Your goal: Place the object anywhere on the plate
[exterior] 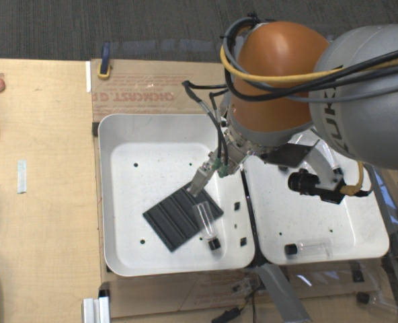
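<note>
Camera view: hand (208,222) hangs low over dark ribbed plate (181,217) in left bin (118,180); finger spread and any held object cannot be told. Risk: releasing off-plate or nudging it.

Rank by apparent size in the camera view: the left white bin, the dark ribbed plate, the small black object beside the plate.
1. Left white bin
2. Dark ribbed plate
3. Small black object

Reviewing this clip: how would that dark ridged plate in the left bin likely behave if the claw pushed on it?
The dark ridged plate lies flat and looks stiff, so it would probably slide across the smooth left bin floor rather than bend or roll. Its thin edges likely make it hard to pinch. The claw is over it.
</note>
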You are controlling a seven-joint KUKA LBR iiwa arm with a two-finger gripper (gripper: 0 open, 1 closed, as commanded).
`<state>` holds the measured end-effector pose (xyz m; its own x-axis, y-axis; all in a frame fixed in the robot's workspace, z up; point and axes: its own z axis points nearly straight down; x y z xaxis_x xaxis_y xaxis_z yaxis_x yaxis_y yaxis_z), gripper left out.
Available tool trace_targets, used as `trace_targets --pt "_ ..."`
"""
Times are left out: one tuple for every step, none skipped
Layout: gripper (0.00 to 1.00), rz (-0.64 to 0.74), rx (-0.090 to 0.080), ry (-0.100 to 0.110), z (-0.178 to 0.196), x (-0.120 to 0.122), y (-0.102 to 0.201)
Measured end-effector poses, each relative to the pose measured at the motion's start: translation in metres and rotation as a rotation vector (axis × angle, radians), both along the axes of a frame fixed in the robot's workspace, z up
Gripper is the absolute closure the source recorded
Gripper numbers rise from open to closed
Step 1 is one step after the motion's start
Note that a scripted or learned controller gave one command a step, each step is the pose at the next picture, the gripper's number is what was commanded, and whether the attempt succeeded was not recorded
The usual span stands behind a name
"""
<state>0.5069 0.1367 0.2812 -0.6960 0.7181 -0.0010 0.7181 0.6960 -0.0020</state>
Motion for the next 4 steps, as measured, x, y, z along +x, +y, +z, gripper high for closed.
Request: trace_targets --pt "0.00 0.447 0.001 -0.004 0.075 0.060 0.035" --pt "1.00 0.448 -0.001 -0.006 0.084 0.062 0.034" --pt "0.00 0.448 -0.001 -0.006 0.084 0.062 0.034" --pt "1.00 0.448 -0.002 -0.008 0.093 0.063 0.034"
